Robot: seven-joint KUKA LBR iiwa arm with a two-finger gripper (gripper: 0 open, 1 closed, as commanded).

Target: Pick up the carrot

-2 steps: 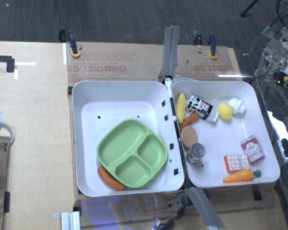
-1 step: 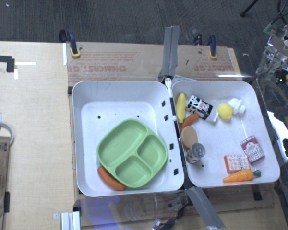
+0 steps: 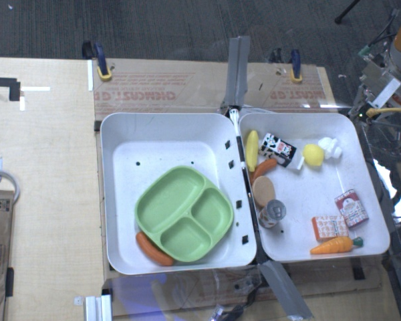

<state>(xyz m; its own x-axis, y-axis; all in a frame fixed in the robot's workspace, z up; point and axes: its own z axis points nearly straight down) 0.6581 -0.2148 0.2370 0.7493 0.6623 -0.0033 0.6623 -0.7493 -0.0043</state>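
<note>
Jaws: honestly can't tell, arm (image 3: 387, 79) is barely in at the right edge
Carrot (image 3: 334, 246): right bin (image 3: 381, 199), near front wall
Neighbor: red carton (image 3: 329, 227) just behind it

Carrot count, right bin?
1: the carrot lies at the near edge of the right bin, below a red packet. Nothing visibly hides another.

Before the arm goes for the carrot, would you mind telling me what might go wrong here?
The carrot lies against the right bin's near wall, beside a red packet, so a grasp may clip either. A similar orange sausage lies tucked by the green plate in the left bin and might be mistaken for it.
</note>
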